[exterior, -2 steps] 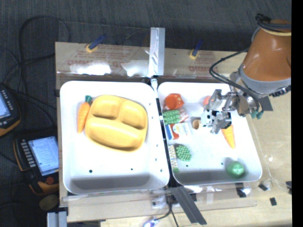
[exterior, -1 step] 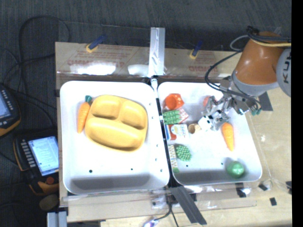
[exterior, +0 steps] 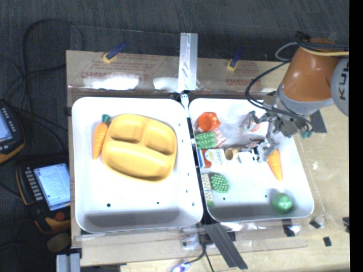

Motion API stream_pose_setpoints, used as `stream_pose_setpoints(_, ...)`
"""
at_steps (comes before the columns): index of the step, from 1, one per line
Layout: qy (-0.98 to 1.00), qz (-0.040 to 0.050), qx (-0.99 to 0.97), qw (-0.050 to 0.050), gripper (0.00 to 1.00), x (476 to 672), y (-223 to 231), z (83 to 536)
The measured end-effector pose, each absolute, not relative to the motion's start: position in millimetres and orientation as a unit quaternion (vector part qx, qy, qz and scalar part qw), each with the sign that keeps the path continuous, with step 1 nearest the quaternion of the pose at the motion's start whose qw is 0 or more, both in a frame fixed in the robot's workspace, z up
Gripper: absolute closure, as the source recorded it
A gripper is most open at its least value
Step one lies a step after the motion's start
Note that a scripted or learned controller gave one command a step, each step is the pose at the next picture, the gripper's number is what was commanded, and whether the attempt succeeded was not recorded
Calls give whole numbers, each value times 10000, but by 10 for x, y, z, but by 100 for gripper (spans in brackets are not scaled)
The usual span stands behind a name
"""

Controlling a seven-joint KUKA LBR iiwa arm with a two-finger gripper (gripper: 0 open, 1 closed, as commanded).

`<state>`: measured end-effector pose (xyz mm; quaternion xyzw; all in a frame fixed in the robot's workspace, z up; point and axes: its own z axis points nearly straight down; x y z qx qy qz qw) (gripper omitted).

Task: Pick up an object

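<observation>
Now my arm (exterior: 309,75) reaches from upper right; gripper (exterior: 262,134) over right bin (exterior: 303,177), grip state unclear, carrot (exterior: 275,163) beside, ball (exterior: 282,202) below.

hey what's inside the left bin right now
A yellow divided tray fills much of the left bin, with a toy carrot along its left side. Whatever lies beneath the tray is covered.

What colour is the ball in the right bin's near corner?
Green. The ball shows clearly in the camera view, near the front right corner.
</observation>
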<state>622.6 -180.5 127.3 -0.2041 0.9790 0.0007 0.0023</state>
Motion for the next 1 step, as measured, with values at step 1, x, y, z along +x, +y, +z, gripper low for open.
stream_pose_setpoints(1, 9867, -4, -1627, 56, 0, 5833, -2192, 894)
